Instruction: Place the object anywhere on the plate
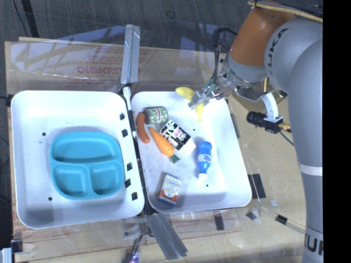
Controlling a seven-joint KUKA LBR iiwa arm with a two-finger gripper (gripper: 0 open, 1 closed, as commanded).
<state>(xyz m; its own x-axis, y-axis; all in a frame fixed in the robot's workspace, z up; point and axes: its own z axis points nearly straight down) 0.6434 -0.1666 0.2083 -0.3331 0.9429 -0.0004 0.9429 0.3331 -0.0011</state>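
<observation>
A blue plate with three compartments lies in the left white bin. The right bin holds several items. A yellow banana rests at its far rim. My gripper hangs right over the banana's middle and hides part of it, with yellow showing on both sides. Whether it touches the banana is not clear from this angle. Nothing lies on the plate.
In the right bin are a green can, a brown sausage, an orange carrot, a black-and-white box, a blue bottle and an orange carton. The arm fills the upper right.
</observation>
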